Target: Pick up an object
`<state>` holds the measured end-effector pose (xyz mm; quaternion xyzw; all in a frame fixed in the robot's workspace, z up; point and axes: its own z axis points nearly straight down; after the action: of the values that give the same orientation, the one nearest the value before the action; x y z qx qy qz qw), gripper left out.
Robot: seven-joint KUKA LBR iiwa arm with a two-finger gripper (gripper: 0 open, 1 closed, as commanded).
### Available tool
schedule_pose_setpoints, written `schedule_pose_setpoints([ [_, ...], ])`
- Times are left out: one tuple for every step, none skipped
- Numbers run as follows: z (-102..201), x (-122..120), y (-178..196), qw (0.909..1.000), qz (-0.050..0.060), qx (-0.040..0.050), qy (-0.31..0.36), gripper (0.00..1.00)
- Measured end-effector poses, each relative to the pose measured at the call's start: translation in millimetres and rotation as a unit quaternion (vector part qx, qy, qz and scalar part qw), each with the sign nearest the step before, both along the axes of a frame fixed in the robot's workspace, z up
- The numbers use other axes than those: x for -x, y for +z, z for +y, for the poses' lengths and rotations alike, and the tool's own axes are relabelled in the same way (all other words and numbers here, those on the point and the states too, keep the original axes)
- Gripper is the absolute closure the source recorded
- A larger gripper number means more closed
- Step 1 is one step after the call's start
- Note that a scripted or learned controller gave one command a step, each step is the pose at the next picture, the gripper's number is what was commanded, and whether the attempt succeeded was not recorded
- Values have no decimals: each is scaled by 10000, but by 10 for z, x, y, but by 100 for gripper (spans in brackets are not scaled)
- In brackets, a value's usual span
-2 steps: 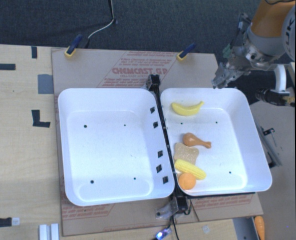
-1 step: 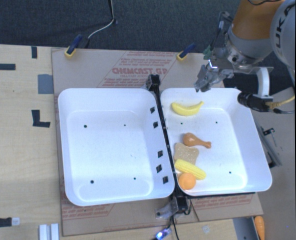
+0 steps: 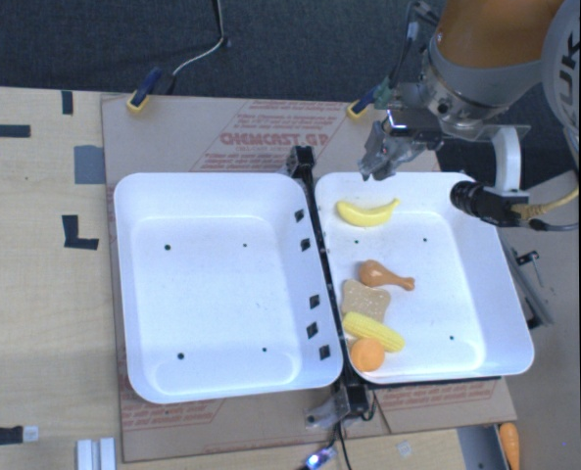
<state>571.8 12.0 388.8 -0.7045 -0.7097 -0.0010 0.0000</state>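
Note:
The right bin (image 3: 466, 292) holds a yellow banana (image 3: 366, 211) near its back left corner. Further forward lie a brown chicken drumstick (image 3: 384, 277), a tan slice of bread (image 3: 365, 301), a yellow corn cob (image 3: 374, 332) and an orange (image 3: 367, 356), clustered along the bin's left side. My gripper (image 3: 380, 164) hangs above the back edge of the right bin, just behind and above the banana. Nothing shows between its fingers.
The left bin (image 3: 212, 292) sits beside the right one, with a black divider strip (image 3: 313, 262) between them. Both rest on a cardboard sheet (image 3: 261, 135). Yellow and blue clamps (image 3: 145, 90) hold the sheet's back edge. A black cable runs at the rear.

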Motion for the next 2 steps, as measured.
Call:
schedule_pose_setpoints([
  [444,447,955,10000,-43,-9,5,100],
  [1125,356,1492,10000,-22,-5,6,100],
])
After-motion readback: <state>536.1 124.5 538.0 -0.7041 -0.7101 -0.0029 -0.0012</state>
